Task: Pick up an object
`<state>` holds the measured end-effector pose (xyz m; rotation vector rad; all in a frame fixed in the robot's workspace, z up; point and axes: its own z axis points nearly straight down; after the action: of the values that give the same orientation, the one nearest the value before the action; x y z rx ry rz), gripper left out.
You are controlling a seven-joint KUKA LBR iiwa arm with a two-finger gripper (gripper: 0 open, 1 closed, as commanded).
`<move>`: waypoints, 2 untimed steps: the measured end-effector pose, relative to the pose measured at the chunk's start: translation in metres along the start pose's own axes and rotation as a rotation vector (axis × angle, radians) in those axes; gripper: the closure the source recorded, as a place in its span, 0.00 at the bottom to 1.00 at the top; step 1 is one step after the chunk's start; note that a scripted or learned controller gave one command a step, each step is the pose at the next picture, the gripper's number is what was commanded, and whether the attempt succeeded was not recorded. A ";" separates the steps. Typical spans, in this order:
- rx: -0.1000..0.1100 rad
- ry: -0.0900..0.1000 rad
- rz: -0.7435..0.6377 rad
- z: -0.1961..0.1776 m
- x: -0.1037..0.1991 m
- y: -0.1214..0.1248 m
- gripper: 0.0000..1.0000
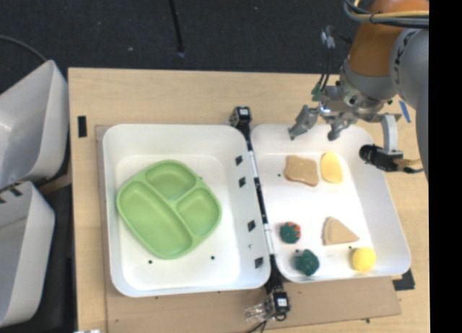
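Two shallow white bins sit side by side on a tan bench [86,93], meeting along a centre seam with small black clips. The left bin [115,266], well off to the left of the fingers, holds one thing: a green divided plate [169,209], three compartments, lying flat and slightly turned, nothing on it. The right bin [382,209] lies directly below the fingers and holds six small pieces. The grey arm with its orange band [375,42] reaches in at upper right; the gripper [318,126] hangs over the far edge of the right bin, fingers [299,128] spread apart, nothing between them. Just below the fingers and nearest to them: a tan bread-slice piece [302,170], flat on the bin floor. Touching or just beside its right edge, a pale yellow oval piece [331,167], below the right finger. Farther below, toward the near side of the bin: a tan wedge [338,232], apart from the rest. Left of the wedge, a small dark green and red piece [290,232]. Near the bin's front wall, a dark green lumpy piece [306,261] and, well to its right, a small yellow round piece [363,258]. All six lie loose, none touching the fingers.
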<state>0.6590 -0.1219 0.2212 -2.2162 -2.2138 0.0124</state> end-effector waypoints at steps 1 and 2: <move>-0.012 -0.001 -0.002 -0.007 0.000 0.002 0.00; -0.008 -0.002 -0.002 0.039 -0.003 0.009 0.00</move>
<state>0.6673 -0.1248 0.1823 -2.2186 -2.2213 0.0059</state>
